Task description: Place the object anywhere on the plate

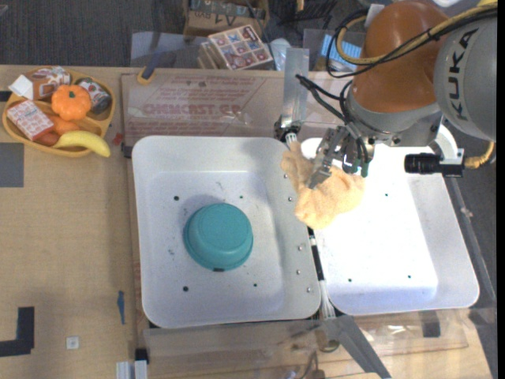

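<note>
Cluttered bench and shelving sit behind two shallow white bins laid side by side on a wooden worktop. The object to be moved, a soft pale-yellow cloth (pixel 327 198), hangs bunched at the left edge of the right bin (pixel 410 290), just over the seam where the two bins meet. Its upper part appears pinched between the fingers of the gripper (pixel 322 174), which look drawn together on the fabric while the rest droops below toward the bin floor. The grey arm (pixel 465 69) with its orange band comes in over the right bin's far right corner.

The plate (pixel 218 236) is a teal round dish, seemingly turned upside down, resting near the middle of the left bin (pixel 158 290), well apart from the cloth and nearer that bin's front edge.

Judging by this, the carry step is in hand: the cloth looks lifted but has not yet crossed the seam. The next move calls for travelling left and toward the front over the left bin, keeping the dangling cloth high enough to clear the raised bin rims, then lowering over the teal dish before letting go. Being limp, the cloth may drape off the domed surface or snag on a rim, so releasing right over the centre would be wise.

At the worktop's far left corner sits a yellow bowl of toy fruit (pixel 55 113), and a flat cardboard sheet (pixel 197 105) lies behind the left bin.
</note>
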`<action>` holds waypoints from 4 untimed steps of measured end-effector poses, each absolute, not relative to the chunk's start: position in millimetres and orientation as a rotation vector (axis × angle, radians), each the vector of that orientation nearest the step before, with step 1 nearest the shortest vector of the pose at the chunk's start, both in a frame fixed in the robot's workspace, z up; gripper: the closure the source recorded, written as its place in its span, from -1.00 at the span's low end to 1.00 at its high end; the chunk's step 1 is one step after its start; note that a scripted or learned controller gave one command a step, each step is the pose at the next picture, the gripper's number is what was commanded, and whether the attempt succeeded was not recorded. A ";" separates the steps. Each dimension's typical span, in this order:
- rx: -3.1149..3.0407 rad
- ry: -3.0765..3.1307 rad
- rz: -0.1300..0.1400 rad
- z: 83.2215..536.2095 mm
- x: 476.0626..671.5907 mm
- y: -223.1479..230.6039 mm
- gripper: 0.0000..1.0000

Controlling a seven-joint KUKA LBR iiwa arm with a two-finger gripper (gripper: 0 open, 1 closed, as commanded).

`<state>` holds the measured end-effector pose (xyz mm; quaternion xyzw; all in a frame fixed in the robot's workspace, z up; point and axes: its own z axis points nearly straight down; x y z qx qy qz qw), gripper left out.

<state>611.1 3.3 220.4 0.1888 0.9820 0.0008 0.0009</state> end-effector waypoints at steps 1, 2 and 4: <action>0.006 3.139 0.003 221.8 601.9 43.3 1.00; -0.004 3.139 0.004 217.2 585.2 98.4 1.00; -0.006 3.140 0.003 219.5 541.7 188.7 1.00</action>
